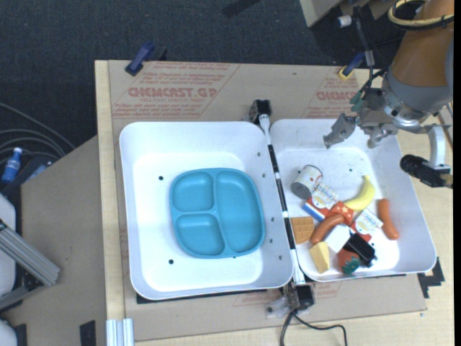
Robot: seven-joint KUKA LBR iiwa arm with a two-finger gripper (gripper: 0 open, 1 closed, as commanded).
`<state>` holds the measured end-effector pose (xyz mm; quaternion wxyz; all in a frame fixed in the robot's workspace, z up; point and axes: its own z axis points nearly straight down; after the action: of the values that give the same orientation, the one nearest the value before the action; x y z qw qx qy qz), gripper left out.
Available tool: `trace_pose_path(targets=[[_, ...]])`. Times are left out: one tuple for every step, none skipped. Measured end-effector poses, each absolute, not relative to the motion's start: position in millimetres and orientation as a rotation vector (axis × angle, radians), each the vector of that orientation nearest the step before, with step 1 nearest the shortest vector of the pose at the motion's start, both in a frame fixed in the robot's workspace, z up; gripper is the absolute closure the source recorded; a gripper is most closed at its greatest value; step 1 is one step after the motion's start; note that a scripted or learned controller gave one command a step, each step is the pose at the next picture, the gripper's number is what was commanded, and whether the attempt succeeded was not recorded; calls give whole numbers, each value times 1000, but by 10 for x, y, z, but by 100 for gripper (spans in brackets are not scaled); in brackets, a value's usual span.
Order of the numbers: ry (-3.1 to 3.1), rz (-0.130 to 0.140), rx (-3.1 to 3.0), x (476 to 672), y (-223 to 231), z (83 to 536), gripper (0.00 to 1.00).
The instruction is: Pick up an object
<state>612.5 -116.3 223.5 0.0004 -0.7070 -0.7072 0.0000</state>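
The gripper (356, 134) hung open and empty at the right bin's (410, 265) twelve o'clock; the banana (362, 194), light and curved, suited a mid-body grasp.

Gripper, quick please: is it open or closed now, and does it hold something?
Gripper: open, fingers spread, holding nothing; it hovers over the back of the right bin, away from the banana and the other objects.

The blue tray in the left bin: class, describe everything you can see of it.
The blue tray is a rounded rectangle of what looks like light blue plastic, split into three compartments: two smaller on the left, one larger on the right. It lies flat, open side up and slightly turned, in the middle of the left bin. Nothing else touches it.
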Motion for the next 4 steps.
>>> trace_pose_path(targets=[[-2220,3,-2219,6466,-1070,885,0],[-2220,1,-2220,5874,-1035,844,0],[-2219,-3,-2223,5884,-1032,949,100],[-2219,-2,-2223,5882,-1032,947,0]])
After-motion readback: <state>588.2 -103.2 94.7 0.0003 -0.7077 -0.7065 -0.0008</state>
